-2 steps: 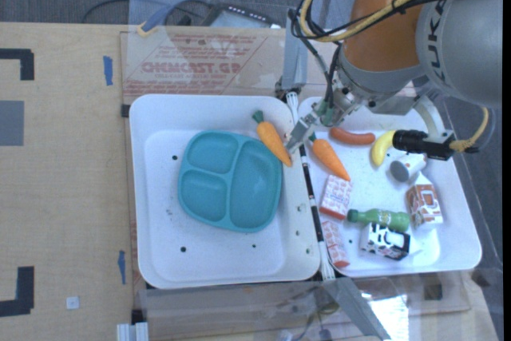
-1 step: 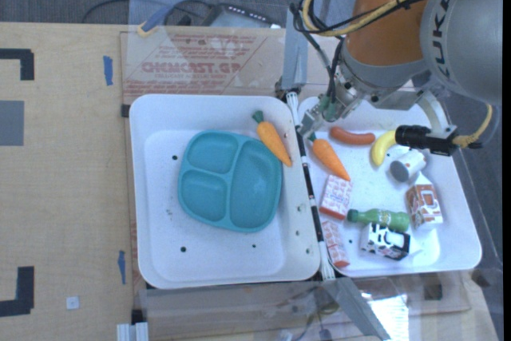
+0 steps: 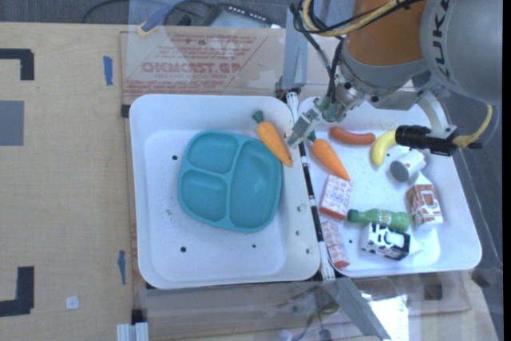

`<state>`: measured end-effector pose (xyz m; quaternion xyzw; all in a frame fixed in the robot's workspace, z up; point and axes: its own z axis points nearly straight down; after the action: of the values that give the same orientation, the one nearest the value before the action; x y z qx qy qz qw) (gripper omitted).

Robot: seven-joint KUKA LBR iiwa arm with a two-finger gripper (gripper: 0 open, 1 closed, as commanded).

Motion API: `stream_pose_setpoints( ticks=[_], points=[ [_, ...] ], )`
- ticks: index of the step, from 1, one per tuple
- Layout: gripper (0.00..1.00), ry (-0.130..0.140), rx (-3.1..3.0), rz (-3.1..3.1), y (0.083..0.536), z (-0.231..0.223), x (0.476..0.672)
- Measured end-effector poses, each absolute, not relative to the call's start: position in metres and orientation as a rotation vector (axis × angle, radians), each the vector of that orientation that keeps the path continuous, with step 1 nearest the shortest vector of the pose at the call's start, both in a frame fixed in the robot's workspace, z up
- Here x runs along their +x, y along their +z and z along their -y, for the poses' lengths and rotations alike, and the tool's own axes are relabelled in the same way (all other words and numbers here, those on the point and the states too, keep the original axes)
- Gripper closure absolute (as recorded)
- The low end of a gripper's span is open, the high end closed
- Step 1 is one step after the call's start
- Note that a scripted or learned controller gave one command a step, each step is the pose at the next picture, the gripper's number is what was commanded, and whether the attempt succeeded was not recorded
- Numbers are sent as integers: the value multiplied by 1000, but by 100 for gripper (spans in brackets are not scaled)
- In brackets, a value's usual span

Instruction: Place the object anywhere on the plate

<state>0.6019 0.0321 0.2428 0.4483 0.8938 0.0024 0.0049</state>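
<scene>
While the arm (image 3: 415,20) hangs in from the right over the seam between the two bins, you have the left bin (image 3: 152,196) holding the teal plate (image 3: 231,181), a three-compartment dish lying flat near its middle. The right bin (image 3: 455,243) carries the clutter: sausage (image 3: 352,136), banana (image 3: 382,146), green bottle (image 3: 378,217), small cartons (image 3: 335,197), a second carrot (image 3: 330,159).

Your likely target is the carrot (image 3: 274,141) lying slantwise at the left bin's right edge, its tip touching or just over the plate's upper right rim, green top pointing away.

The gripper (image 3: 301,128) sits just beside its thick end; whether the jaws are apart or together I cannot tell, and the carrot isn't visibly between them.

It looks like a light, rigid plastic toy, smooth and tapered, so expect it to roll or squirt out of a pinch. Take it across the thicker middle, square to its length, not at the narrow tip
</scene>
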Motion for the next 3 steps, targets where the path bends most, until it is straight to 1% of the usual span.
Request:
stream_pose_setpoints(
  ticks=[1,2,3],
  points=[
    [100,12,1403,-2794,254,-32,603],
    [0,12,1403,-2795,254,-32,603],
    [100,16,1402,-2790,264,-31,604]
  ],
)
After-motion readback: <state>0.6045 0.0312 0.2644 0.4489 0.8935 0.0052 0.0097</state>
